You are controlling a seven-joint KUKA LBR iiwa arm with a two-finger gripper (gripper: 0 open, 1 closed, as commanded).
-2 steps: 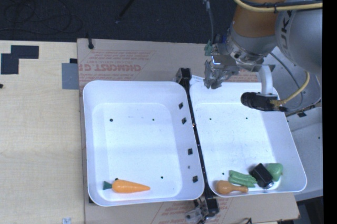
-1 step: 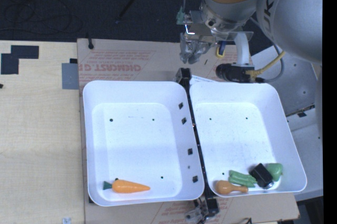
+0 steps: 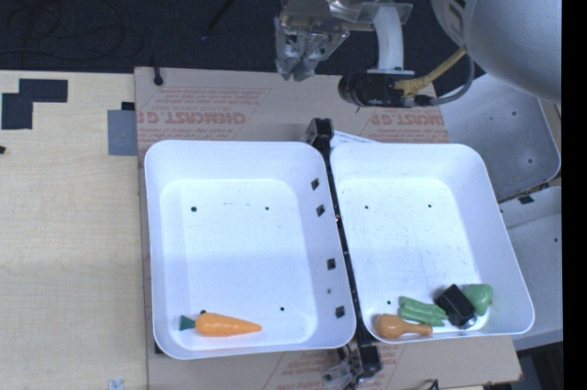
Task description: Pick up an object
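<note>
An orange carrot with a green top (image 3: 225, 325) lies in the left bin (image 3: 170, 237), near its front edge. In the front right corner of the right bin (image 3: 477, 195) sit a green pod-shaped toy (image 3: 421, 311), a tan pear-shaped toy (image 3: 401, 327), a black block (image 3: 456, 305) and a green piece (image 3: 479, 295), packed close together. My gripper (image 3: 300, 58) hangs high above the bench, beyond the back edge of the bins, with nothing between its fingers. The fingers look close together.
A black divider clip strip (image 3: 327, 223) runs between the two bins. Brown cardboard (image 3: 220, 108) lies under the bins. A pale wooden bench top (image 3: 64, 232) extends to the left, with dark squares on it.
</note>
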